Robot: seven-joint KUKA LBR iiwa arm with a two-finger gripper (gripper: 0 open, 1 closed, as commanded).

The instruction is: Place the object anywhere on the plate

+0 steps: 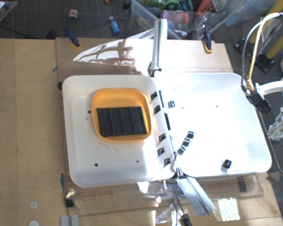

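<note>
The black ribbed slab (121,121) lay flat on the orange plate (99,100) in the left bin (80,168), well within its rim, so we judged the placing done. It was dark, rectangular and grooved lengthwise. We judged it stiff, light and rather low, best pinched across its shorter span at the long edges. We could not tell the gripper's state.
</note>
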